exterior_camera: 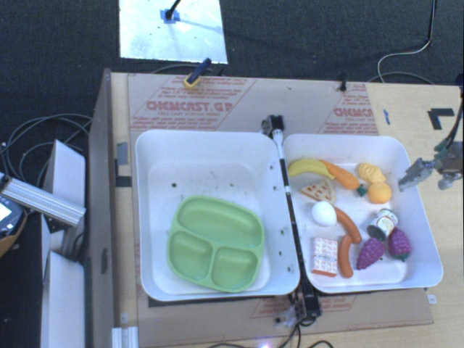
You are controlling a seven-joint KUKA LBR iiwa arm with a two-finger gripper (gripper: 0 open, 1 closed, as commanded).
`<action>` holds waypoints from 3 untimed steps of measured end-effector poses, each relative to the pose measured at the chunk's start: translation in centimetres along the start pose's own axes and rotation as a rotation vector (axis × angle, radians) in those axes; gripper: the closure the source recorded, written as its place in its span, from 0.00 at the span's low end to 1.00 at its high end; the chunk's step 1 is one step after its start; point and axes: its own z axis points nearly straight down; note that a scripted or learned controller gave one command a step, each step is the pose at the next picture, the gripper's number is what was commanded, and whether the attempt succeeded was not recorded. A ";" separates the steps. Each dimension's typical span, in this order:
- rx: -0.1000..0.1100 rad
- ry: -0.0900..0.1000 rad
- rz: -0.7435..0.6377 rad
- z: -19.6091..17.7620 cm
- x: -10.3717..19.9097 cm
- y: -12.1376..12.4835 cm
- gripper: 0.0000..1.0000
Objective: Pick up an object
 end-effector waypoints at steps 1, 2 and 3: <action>0.005 0.002 -0.001 13.1 4.8 2.5 0.00; 0.002 0.002 -0.002 19.6 8.6 12.1 0.00; -0.001 0.000 -0.005 18.4 8.5 12.3 1.00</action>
